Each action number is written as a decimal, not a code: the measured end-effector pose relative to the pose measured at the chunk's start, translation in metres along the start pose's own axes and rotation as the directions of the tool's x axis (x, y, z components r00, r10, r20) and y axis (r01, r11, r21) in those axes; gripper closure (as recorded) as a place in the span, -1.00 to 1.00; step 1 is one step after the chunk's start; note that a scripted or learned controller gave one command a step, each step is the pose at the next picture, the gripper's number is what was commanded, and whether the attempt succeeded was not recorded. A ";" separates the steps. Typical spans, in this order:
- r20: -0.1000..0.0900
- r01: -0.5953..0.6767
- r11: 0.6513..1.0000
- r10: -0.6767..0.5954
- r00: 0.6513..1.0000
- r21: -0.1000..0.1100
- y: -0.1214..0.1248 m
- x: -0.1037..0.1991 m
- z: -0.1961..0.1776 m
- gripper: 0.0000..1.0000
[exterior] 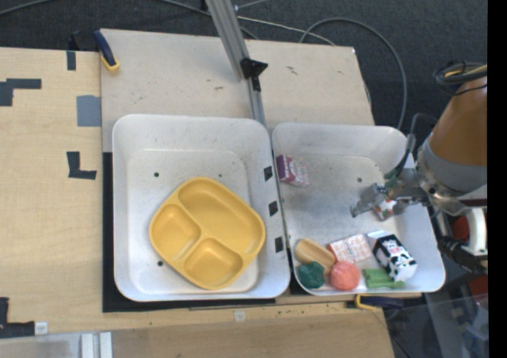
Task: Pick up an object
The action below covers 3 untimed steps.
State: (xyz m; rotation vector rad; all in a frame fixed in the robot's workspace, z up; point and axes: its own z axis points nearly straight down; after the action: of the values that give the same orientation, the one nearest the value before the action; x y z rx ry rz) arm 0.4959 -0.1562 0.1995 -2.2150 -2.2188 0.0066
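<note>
**Gripper low over the right bin, toys crowded at the near edge**

Camera view: the gripper (379, 204) hangs over the right bin (333, 139); whether its fingers are spread or closed cannot be told, and nothing shows between them. Just beside it lies the cow carton (394, 257), probably light and stiff, best pinched across its narrow sides. The ball (344, 276) looks soft. A yellow tray (207, 231) sits in the left bin (127, 190).
</note>
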 end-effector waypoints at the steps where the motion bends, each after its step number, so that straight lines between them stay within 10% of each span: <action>1: 0.001 -0.001 1.000 0.001 1.000 -0.001 -0.001 -0.001 0.044 -1.00; 2: 0.000 -0.001 1.000 0.001 1.000 0.000 -0.003 -0.002 0.108 -1.00; 3: 0.000 0.001 1.000 -0.001 1.000 -0.003 -0.002 -0.002 0.095 1.00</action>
State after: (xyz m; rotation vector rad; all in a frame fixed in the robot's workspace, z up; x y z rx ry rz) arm 0.4932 -0.1575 0.1042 -2.2154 -2.2207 0.0031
